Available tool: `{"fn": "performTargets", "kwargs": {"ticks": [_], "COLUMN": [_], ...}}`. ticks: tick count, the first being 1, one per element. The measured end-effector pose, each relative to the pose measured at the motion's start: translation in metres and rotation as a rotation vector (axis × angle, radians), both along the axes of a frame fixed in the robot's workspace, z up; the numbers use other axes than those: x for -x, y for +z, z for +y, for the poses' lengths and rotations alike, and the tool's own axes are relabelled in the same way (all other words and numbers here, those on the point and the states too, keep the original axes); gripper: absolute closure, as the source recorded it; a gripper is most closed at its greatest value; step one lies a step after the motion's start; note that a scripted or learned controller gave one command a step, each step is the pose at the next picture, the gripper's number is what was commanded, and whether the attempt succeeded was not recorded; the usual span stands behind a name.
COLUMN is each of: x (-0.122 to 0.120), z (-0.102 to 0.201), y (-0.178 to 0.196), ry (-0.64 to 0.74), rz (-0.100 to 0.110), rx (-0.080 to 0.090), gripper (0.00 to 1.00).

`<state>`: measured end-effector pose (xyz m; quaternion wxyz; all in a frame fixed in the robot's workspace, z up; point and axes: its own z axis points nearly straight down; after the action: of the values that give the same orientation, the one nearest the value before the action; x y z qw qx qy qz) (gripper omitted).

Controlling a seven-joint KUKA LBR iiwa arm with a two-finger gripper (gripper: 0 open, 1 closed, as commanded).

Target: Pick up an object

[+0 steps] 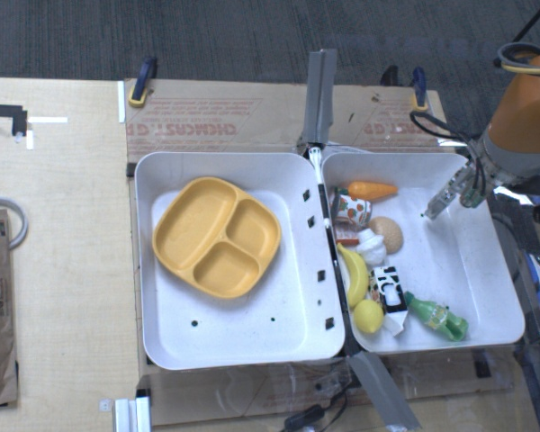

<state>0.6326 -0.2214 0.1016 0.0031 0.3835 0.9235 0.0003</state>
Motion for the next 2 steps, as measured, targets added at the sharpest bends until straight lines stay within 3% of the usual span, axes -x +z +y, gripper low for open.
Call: {"fn": "performTargets", "kwargs": {"ticks": [1, 2], "x": [0.007, -0.018], "z": [0.022, 0.001], "y": [0.044, -0.009], "ry": [-0.052, 0.097], "rz": [0.0, 0.001], "rx": [0.0, 0.0], "gripper": [1.0, 1.0]}}
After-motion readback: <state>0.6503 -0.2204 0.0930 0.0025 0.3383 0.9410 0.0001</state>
